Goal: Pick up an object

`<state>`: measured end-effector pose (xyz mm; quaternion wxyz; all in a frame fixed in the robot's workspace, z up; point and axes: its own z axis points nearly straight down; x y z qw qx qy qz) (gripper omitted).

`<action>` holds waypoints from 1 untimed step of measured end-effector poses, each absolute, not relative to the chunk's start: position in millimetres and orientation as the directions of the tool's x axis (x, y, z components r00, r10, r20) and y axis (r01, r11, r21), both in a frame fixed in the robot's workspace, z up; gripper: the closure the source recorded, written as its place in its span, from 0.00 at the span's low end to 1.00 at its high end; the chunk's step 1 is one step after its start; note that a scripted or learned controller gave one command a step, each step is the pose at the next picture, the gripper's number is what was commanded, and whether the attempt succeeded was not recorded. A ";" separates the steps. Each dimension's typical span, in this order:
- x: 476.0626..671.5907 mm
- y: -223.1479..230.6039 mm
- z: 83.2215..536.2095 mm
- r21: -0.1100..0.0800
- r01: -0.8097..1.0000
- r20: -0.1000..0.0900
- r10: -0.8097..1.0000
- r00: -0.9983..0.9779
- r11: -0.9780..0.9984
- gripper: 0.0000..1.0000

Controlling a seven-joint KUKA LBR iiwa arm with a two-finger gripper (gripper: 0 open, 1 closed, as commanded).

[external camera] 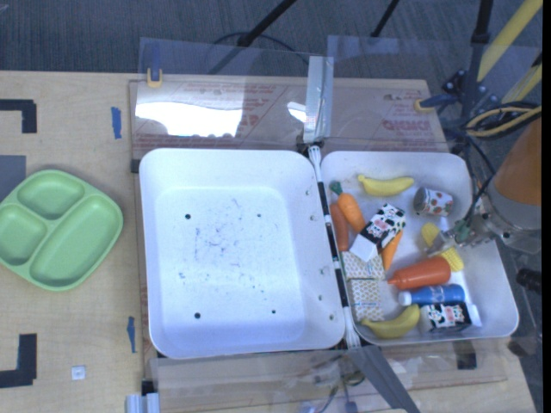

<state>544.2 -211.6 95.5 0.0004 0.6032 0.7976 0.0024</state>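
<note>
The right bin holds several toy foods. A yellow banana lies near its far wall, and an orange carrot and a cow-print carton sit by the left wall. Towards the front lie an orange bottle, a blue-capped cow-print bottle and a second banana. A small printed can lies at the back right. My gripper hangs over the bin's right side, just right of a small yellow piece and below the can. Nothing is visibly held in it.
The left bin sits beside the right one, sharing a middle rim. A green divided plate rests on the bench at far left. Clear plastic panels stand behind both bins. Two patterned packets lie against the right bin's left wall.
</note>
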 end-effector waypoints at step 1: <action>559.1 -141.6 188.1 -0.002 0.940 0.000 0.940 -0.340 0.340 1.00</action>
